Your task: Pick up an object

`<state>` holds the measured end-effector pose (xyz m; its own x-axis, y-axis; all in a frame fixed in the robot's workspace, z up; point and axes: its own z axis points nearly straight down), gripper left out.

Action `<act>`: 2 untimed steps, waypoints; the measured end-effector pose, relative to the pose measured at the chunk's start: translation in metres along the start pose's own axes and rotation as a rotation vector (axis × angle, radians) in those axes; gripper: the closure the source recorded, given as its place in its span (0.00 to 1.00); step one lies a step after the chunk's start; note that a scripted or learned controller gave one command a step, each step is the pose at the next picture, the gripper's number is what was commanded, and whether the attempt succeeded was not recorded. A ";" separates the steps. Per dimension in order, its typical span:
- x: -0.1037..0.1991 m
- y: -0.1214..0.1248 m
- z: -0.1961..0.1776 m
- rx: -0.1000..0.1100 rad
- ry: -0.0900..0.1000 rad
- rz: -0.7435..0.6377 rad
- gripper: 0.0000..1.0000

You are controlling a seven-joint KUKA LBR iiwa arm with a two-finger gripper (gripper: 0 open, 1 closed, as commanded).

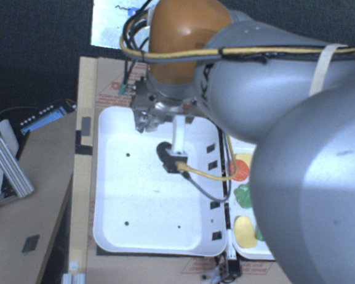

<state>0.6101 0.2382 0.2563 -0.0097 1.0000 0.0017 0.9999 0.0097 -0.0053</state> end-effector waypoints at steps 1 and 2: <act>-0.055 -0.087 0.137 0.015 -0.008 0.012 1.00; -0.032 -0.077 -0.102 -0.024 0.007 0.004 1.00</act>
<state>0.5340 0.2055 0.3589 -0.0059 0.9999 0.0082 0.9998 0.0058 0.0184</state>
